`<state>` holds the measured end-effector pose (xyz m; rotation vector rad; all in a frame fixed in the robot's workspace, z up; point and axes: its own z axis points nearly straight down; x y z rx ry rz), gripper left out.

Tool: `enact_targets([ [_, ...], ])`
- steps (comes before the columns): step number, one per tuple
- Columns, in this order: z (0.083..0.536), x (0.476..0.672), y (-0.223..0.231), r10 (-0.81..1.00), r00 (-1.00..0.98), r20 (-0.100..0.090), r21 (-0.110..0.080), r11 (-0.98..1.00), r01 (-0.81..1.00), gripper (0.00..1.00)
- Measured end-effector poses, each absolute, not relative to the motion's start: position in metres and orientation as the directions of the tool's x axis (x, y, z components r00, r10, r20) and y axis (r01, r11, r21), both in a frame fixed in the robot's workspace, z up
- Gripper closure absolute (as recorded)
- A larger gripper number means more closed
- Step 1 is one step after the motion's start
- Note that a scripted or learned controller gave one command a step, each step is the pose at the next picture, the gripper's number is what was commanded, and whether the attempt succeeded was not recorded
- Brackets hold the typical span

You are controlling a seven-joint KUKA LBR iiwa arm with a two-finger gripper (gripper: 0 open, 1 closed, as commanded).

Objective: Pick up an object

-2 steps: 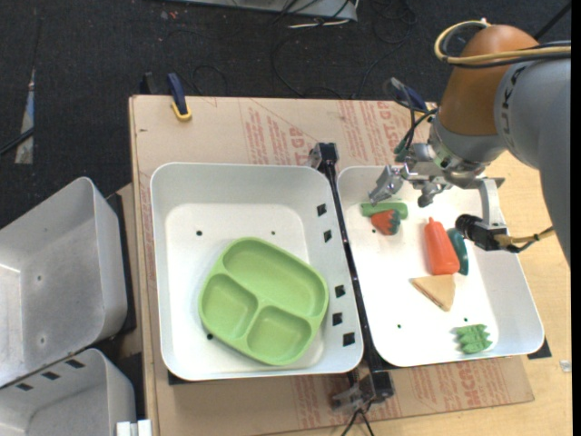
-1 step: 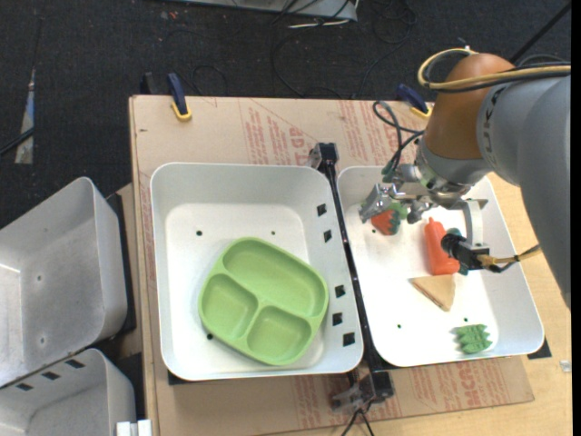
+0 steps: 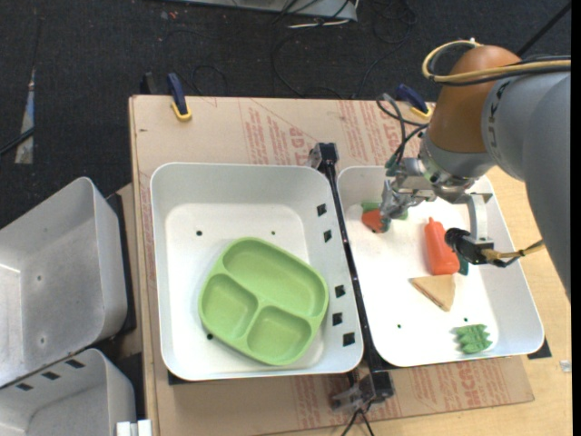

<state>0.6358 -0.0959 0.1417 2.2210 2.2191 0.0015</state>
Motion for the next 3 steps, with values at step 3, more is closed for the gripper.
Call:
enact_targets([
  [3,0.272,0.644,-0.095,1.000,-0.004,-0.001,0.005,0.004,1.000,1.00],
])
